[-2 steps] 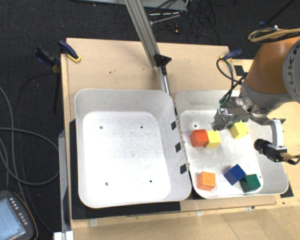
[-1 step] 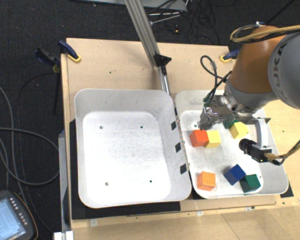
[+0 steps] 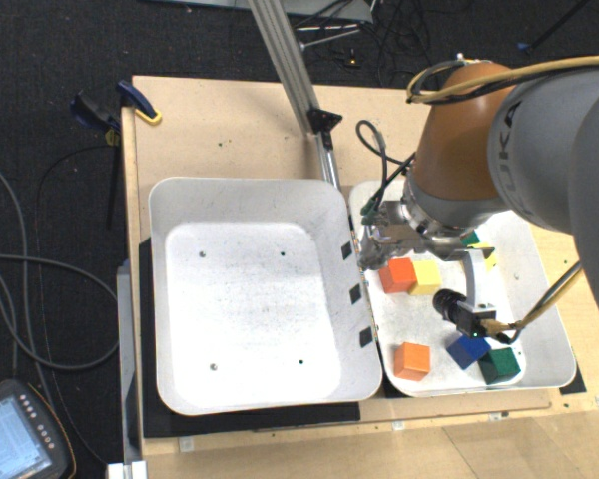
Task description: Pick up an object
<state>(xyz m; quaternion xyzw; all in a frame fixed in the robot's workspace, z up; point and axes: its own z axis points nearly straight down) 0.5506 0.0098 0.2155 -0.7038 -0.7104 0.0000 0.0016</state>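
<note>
Right bin (image 3: 551, 365) beside left bin (image 3: 245, 287); blocks (image 3: 412, 359) in right bin; arm (image 3: 479, 148) over its rear.

I have open room over the left bin (image 3: 245, 297); its floor is bare from wall to wall. The right bin (image 3: 407, 317) is tight; the arm (image 3: 479, 158) hangs over its back half. The upper orange block (image 3: 399, 274) touches a yellow block (image 3: 426, 272) under the wrist; a blue block (image 3: 468, 350) and a green block (image 3: 500, 365) touch at the front; the lower orange block (image 3: 412, 360) sits apart. A bare strip runs between the 2 orange blocks; a metal pole (image 3: 290, 58) slants down toward the gap between the bins.
</note>
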